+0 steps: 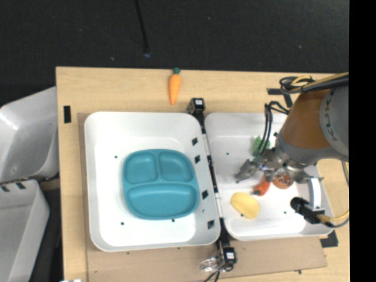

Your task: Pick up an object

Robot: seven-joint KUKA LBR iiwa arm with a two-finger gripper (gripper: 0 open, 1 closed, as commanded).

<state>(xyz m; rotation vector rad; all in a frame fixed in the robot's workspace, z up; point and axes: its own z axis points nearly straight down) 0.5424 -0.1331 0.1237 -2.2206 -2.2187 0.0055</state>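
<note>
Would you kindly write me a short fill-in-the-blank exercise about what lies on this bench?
The teal divided plastic plate lies in the ____ white bin.
The orange toy carrot lies on the wooden bench, ____ both bins.
The pale yellow rounded object lies in the ____ white bin.

Missing words: left; outside; right

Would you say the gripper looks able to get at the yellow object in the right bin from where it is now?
Probably yes: the yellow object lies uncovered just below the gripper, with nothing between them.
</note>
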